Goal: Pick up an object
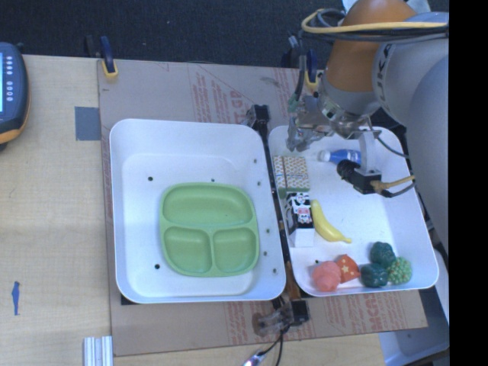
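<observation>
White plastic makes up the two shallow bins sitting side by side on the cardboard-covered bench. The left bin (130,204) carries one green divided plate (207,229) with three compartments, lying near its middle. The right bin (415,227) carries all the loose objects: one patterned box (291,172) lies along its left wall near the far corner, one small black-and-white carton (300,213) lies just below that, against the same wall, and one yellow banana (328,225) lies just beside the carton, toward the bin's middle. Along the near edge sit one pink ball (326,275), one red piece with a yellow star (347,267) touching it, and a cluster of green vegetables (386,264) by the near right corner. One small blue-and-white bottle (339,156) lies on its side near the far edge. The gripper (299,137) hangs over the right bin's far left corner, just above the patterned box's far end; whether its fingers are spread or closed cannot be told, and nothing is visibly held. A black cable fitting (364,180) hangs below the wrist, beside the bottle.
</observation>
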### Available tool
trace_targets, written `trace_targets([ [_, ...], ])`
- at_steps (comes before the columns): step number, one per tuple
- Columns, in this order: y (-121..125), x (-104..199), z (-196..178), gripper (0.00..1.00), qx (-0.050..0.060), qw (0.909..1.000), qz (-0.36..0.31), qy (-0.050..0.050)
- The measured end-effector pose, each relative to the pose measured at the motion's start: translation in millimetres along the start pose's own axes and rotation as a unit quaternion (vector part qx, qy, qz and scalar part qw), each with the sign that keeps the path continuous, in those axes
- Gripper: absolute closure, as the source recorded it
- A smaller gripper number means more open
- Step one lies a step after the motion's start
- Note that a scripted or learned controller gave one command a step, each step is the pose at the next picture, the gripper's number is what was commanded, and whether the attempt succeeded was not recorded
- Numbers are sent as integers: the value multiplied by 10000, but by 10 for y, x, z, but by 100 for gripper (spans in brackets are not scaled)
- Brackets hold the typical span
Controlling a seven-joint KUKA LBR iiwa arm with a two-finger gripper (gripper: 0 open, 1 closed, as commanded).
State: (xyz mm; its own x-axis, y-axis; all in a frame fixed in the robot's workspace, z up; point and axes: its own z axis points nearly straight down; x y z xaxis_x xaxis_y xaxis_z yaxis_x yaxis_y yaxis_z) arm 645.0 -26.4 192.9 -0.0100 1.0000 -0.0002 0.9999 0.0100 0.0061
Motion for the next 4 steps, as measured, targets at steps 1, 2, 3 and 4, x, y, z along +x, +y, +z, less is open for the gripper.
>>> trace_targets([
  [1,-567,-446,12,100,71,10000,47,-4],
  [2,-884,-582,10,100,65,10000,36,-2],
  [3,-869,-586,-96,100,62,10000,26,-3],
  [4,-654,-198,9,100,36,10000,14,-5],
])
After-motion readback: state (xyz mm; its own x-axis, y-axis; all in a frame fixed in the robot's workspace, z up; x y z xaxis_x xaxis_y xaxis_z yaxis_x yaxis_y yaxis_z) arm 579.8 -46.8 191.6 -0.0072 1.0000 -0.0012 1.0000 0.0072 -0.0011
